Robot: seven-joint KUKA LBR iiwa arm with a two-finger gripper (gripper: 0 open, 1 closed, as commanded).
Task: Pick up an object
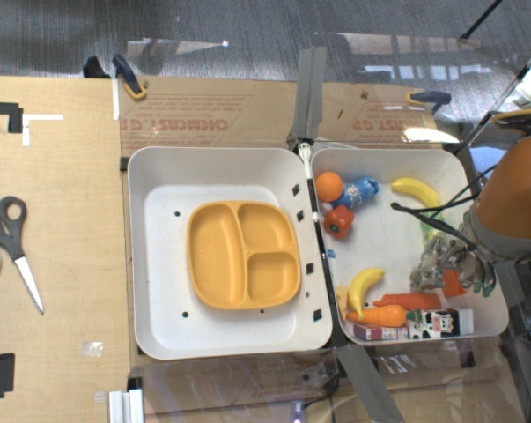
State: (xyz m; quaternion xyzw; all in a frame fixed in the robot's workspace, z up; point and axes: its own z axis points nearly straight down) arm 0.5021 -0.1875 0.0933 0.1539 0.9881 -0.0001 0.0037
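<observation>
the pincer (pixel 450 271), its state impossible to tell, hangs low in the right white bin (pixel 397 161), with the long orange plastic carrot (pixel 404 301) lying crosswise just to its lower left.

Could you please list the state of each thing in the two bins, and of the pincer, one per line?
Divided plate: flat in the left bin, right way up.
Orange: against the right bin's left wall.
Red pepper: resting below the orange.
Upper banana: lying flat.
Lower banana: lying beside the carrot.
Carton: on its side.
Pincer: down in the right bin.
</observation>
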